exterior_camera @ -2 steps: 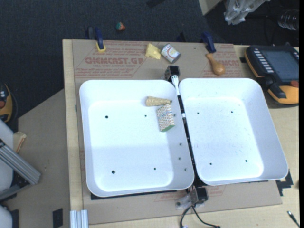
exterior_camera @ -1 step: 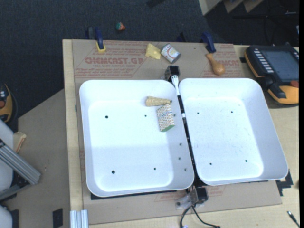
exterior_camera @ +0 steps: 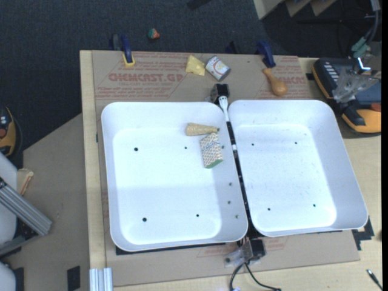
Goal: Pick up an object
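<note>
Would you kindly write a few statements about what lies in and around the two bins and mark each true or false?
1. Two items lie in the left bin, near its back right corner. True: a tan cone and a patterned packet.
2. The cone and the packet lie at opposite ends of the bin. False: they lie close together, the packet just in front of the cone.
3. A yellow wedge lies on the cardboard behind the bins. True.
4. A wooden-handled tool lies inside the right bin. False: it lies on the cardboard behind that bin.
5. A small round thing lies on the dark floor beyond the bench. True.
</note>
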Robot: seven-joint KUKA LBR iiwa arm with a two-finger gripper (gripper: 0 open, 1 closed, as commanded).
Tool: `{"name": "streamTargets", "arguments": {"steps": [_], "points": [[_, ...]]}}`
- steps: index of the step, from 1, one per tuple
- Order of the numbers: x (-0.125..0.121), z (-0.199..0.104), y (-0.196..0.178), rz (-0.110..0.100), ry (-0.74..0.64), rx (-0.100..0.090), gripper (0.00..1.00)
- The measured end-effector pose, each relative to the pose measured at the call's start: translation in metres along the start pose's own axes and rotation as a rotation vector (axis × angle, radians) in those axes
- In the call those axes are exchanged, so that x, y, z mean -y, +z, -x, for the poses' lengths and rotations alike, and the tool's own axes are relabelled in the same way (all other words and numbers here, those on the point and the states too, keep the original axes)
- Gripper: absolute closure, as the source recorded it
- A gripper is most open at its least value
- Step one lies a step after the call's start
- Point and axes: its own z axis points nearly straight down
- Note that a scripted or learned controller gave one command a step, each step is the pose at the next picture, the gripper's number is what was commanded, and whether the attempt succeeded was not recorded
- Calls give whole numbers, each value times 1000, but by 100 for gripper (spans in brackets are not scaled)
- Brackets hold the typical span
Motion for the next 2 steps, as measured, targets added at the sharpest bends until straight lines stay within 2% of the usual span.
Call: {"name": "streamTargets", "arguments": {"steps": [1,2], "points": [[-53,-57,110,8,-9,0,100],[-22,-17,41,24,2,7,100]]}}
